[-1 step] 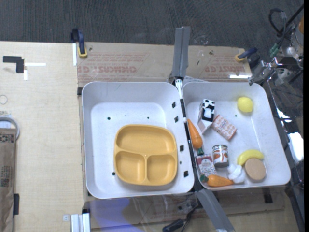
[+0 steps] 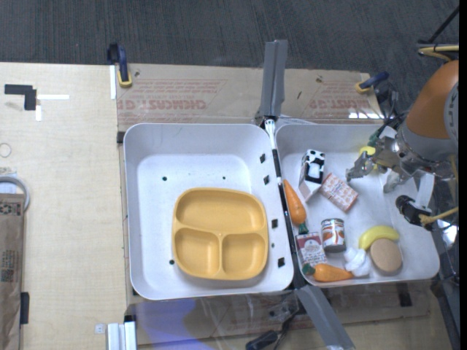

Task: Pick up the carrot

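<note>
I can see the carrot (image 2: pixel 295 202) lying in the right bin (image 2: pixel 408 271), pressed up against that bin's left wall, with its fat end toward the bottom and its thin end pointing up. My gripper (image 2: pixel 379 170) hangs over the far right part of the same bin, well apart from the carrot, and its fingers look spread wide with nothing between them. To do this well, I think I need to slide left across the bin, passing over the black-and-white carton (image 2: pixel 314 168) and the little pink box (image 2: pixel 339 192) without bumping them. Then I would turn the fingers so they close across the carrot's short width, not along its length. The wall is the tricky bit (one finger has to fit between the carrot and the wall, and there is hardly any room). I would aim for the fat middle part, where the grip should be best. There is a second orange thing (image 2: pixel 332 273) near the bottom of the bin, beside a red packet (image 2: pixel 311 249), so I must not mix them up.
</note>
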`<state>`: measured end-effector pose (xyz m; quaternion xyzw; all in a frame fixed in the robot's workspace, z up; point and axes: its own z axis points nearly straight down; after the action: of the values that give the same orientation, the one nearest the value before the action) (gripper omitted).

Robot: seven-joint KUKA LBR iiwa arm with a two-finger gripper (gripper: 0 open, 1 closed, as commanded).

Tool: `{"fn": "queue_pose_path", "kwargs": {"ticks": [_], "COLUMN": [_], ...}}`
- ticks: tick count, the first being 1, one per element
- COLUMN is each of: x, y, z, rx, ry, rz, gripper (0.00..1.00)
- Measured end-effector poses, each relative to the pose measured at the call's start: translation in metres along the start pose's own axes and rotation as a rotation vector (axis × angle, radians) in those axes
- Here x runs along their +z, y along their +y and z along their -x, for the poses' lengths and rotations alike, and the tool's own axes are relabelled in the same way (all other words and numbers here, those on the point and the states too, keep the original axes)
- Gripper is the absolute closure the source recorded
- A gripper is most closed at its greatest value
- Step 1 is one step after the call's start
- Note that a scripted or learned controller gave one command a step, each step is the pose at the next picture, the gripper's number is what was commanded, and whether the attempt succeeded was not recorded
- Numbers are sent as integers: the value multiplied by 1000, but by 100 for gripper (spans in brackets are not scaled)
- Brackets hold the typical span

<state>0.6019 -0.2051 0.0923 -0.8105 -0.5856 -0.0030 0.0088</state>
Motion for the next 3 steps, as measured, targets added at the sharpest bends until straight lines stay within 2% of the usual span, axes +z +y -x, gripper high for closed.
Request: {"fn": "queue_pose_path", "kwargs": {"ticks": [1,2,3], "x": [-94,-102,-110], "y": [-101,-101,-100], "z": [-10,-10,-10], "rx": [-30,-28,-27], "ry": [-15,-16,-17], "rz": [8,6,4], "gripper": [0,100,100]}}
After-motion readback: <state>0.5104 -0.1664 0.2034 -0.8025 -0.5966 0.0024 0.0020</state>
